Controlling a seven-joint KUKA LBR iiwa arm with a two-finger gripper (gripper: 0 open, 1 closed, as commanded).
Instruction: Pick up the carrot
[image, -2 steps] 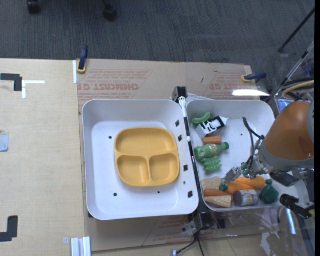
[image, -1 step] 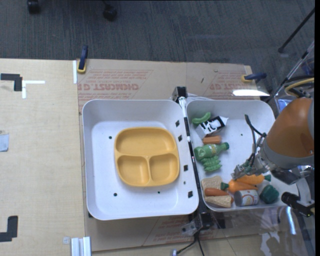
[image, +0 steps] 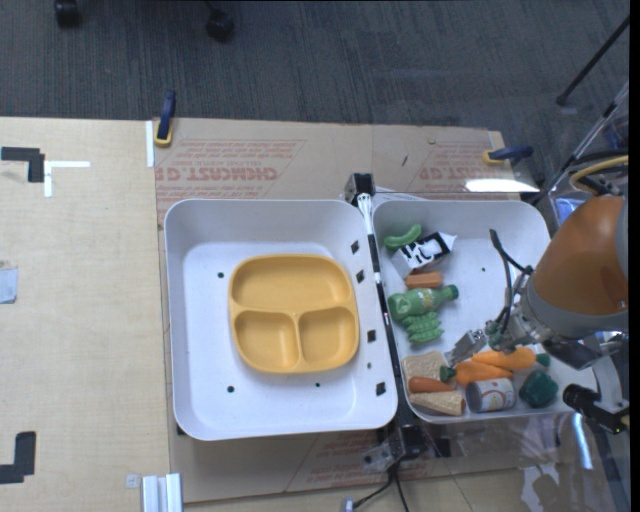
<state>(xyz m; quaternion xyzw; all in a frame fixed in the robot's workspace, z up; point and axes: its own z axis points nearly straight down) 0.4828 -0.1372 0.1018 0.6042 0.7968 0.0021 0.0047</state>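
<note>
Carrot (image: 505, 358) lies in rt bin (image: 470, 215), near its front rt corner, btwn a sandwich (image: 432, 384) and a dark green toy (image: 540, 388), a can (image: 492, 396) just below. Gripper (image: 478, 343) sits low by carrot's left end; can't tell if fingers are parted or clenched. Left bin (image: 190, 330) has a yellow divided plate (image: 293, 312).

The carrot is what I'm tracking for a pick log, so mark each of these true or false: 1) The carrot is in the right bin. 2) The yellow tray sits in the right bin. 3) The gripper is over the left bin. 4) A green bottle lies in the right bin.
1) True: the carrot lies in the right bin.
2) False: the yellow tray sits in the left bin.
3) False: the gripper is over the right bin, by the carrot.
4) True: the green bottle lies there.
</note>
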